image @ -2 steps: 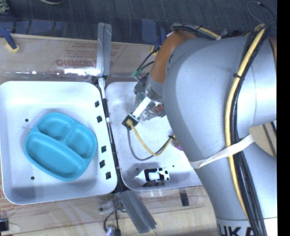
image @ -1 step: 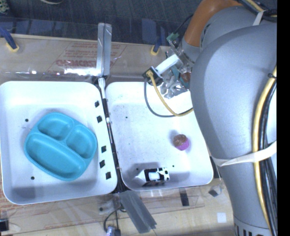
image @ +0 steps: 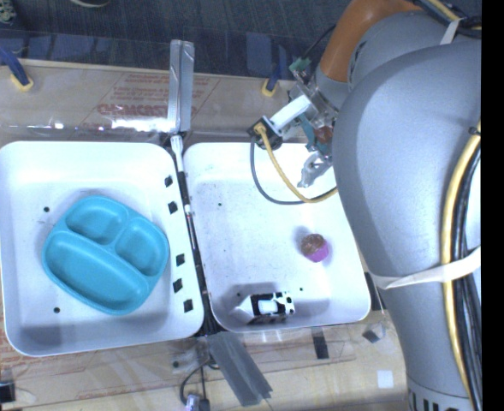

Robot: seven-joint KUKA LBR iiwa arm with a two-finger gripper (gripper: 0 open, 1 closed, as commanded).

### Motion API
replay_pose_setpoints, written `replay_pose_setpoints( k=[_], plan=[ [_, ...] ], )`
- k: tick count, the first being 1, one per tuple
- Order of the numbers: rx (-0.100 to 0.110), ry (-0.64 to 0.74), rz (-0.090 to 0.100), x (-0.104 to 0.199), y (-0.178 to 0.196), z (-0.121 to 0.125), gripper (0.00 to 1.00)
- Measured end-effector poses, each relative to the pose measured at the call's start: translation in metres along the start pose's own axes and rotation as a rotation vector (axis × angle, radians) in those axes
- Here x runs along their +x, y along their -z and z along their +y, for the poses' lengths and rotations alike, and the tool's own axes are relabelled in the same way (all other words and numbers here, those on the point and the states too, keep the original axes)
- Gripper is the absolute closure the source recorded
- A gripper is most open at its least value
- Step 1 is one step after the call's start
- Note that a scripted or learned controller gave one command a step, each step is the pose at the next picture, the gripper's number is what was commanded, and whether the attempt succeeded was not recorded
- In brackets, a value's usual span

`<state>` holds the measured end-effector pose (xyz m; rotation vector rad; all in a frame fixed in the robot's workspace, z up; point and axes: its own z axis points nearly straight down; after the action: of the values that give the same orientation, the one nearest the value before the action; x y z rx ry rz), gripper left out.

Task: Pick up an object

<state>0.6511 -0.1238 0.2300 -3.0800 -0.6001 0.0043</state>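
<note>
In the right bin lie two small objects. A round brown and purple object rests toward the bin's right side. A black and white object sits against the near wall. My gripper hangs over the bin's far right part, above and beyond the round object and apart from it. I see nothing in it. The grey arm covers the bin's right edge.
The left bin holds a blue divided plate. A yellow and black cable loops from the wrist over the right bin's far half. A metal divider stands between the bins at the back.
</note>
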Motion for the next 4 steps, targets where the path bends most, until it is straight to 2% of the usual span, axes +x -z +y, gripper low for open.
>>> replay_pose_setpoints(
  k=[1,2,3,4],
  plan=[
    [0.002,0.028,-0.002,-0.064,-0.054,0.056,0.00],
    [-0.001,0.038,0.001,-0.111,-0.124,0.043,0.00],
    [0.001,0.011,0.000,-0.195,-0.139,0.015,0.00],
    [0.001,0.048,-0.001,-0.151,-0.140,-0.092,0.00]
  ],
)
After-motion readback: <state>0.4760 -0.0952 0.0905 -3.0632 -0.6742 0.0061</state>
